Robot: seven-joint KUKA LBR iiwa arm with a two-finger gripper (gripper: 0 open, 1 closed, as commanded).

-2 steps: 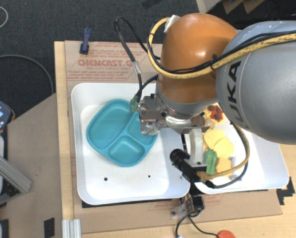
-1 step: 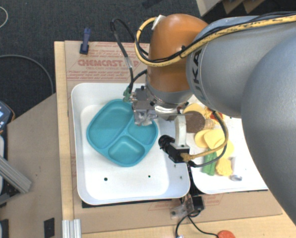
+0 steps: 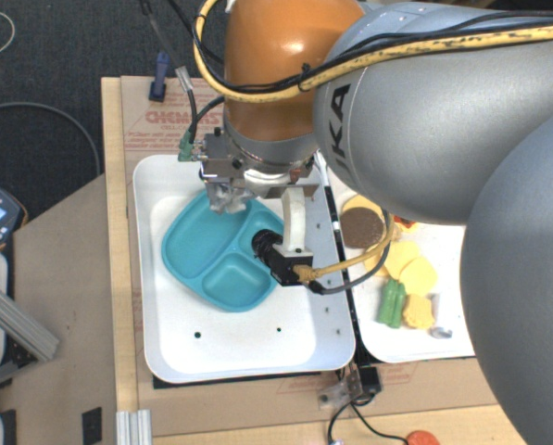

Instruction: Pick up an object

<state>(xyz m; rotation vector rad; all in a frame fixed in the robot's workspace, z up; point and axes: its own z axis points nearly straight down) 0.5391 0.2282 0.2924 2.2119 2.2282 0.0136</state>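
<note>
Arm: the grey arm (image 3: 443, 109) reaches in from the right and covers much of the upper part of the picture; its orange band (image 3: 281, 49) sits above the wrist, over the left bin.
Cable: a yellow and black cable (image 3: 415, 49) runs along the arm and loops around the orange band.
Gripper: the gripper (image 3: 228, 197) points down over the far part of the left bin, right at the upper edge of the blue plate.
Fingers: the fingertips are small and blurred against the plate, so whether they are apart or together cannot be told; nothing is seen clamped between them.
Left bin: the white bin (image 3: 239, 350) holds the plate in its upper half; its near floor is bare white with a few small dark dots.
Blue plate: a teal plate (image 3: 211, 258) with divided sections lies tilted in the left bin, its upper rim under the gripper and its right side beside a black part of the wrist (image 3: 274, 258).
Right bin: the second white bin (image 3: 415, 341) lies to the right, partly hidden by the arm.
Brown disc: a round brown thing (image 3: 359, 225) lies at the left side of the right bin.
Yellow pieces: yellow things (image 3: 413, 272) lie near the middle of what shows of the right bin.
Green piece: a small green thing (image 3: 390, 304) lies just beside the yellow ones, nearer the camera.
Bench: the pale wooden bench (image 3: 128, 248) bears both bins.
</note>
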